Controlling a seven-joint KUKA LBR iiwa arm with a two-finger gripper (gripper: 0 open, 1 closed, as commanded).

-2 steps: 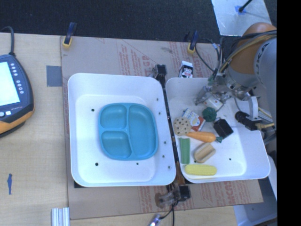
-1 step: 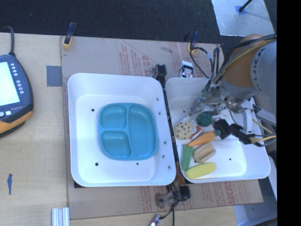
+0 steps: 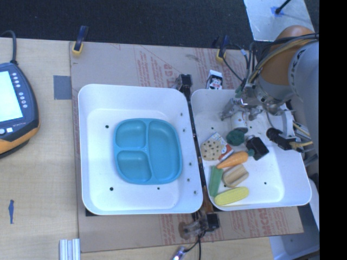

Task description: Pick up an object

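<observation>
Jaws (image 3: 243,108) over right bin (image 3: 287,191), far end; open or closed, cannot tell. Below them: green toy (image 3: 236,136), carrot (image 3: 234,159), corn (image 3: 231,196). Blue tray (image 3: 147,150) in left bin (image 3: 95,145).

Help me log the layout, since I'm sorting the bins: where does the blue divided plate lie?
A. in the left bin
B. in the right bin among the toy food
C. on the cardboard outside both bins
A: the blue divided plate lies flat inside the left bin, alone there.
</observation>
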